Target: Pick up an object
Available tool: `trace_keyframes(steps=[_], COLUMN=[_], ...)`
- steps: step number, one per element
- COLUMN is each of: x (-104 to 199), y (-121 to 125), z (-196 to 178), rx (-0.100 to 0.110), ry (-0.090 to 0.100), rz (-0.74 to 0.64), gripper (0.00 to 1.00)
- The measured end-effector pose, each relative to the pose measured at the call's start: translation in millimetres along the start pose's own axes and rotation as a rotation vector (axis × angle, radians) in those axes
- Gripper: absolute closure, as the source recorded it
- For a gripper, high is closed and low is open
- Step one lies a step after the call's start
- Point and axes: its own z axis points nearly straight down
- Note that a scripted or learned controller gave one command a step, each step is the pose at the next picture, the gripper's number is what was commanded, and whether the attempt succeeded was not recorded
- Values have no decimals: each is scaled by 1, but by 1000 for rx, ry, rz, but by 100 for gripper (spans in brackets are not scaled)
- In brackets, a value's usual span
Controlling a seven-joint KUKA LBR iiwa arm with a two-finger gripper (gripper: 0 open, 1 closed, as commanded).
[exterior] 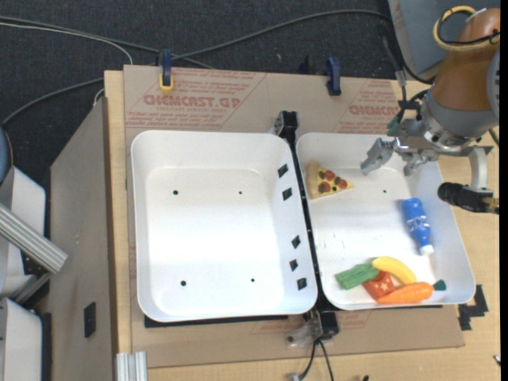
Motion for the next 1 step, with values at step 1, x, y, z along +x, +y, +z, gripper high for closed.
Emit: trace_keyframes(steps=[1], x=[7], y=[41], z=[116], rx=[-4], ry=[4], rz=[0], gripper=[0])
